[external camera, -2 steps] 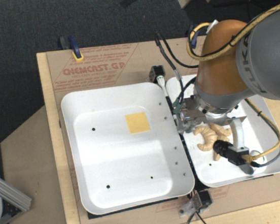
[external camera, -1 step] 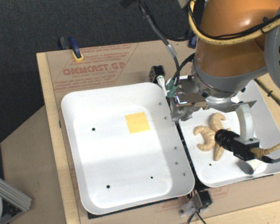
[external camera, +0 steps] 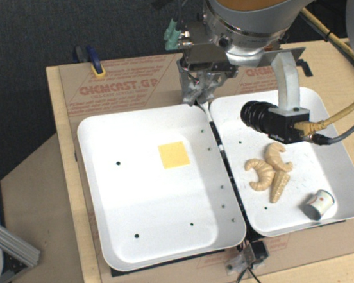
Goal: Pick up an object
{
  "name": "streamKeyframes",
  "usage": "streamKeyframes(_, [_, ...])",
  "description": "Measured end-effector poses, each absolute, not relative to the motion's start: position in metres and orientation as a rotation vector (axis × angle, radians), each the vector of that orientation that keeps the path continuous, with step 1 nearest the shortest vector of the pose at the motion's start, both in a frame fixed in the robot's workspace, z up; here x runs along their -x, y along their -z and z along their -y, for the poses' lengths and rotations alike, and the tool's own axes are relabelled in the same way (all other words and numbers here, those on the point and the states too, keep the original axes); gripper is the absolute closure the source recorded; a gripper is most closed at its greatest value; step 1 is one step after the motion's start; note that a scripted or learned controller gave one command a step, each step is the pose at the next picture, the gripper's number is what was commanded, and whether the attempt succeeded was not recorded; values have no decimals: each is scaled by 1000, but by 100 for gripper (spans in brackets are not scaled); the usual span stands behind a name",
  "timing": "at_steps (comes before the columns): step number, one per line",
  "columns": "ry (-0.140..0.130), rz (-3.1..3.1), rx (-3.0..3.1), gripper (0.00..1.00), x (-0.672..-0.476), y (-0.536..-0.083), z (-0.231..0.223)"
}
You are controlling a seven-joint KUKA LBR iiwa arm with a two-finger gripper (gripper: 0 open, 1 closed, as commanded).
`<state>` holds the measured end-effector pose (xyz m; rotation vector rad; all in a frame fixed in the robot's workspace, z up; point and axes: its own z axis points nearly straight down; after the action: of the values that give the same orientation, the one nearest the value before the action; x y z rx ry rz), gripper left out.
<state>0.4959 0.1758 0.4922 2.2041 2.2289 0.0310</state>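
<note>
Brown board covered the bench (external camera: 130, 79), and two white bins were set side by side on it. A yellow square (external camera: 173, 155) lay flat in the left bin (external camera: 107, 198). In the right bin (external camera: 343, 174) were seen tan pastry-like pieces (external camera: 270, 172) and, nearer, a small grey cylinder (external camera: 318, 204). The gripper (external camera: 200, 94) was poised at the far edge, above the seam between the bins; its opening could not be told. Nothing was gripped. The approach step was judged to be in hand; next, travel over a chosen object and a descent would be needed.
</note>
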Motion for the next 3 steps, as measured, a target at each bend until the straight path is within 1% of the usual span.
streamKeyframes(1, [16, -2231, -2219, 100, -509, -387, -228])
streamKeyframes(2, [16, -2222, -2226, 100, -524, -299, -224])
streamKeyframes(3, [-2, -2221, -2222, 100, -525, -315, -225])
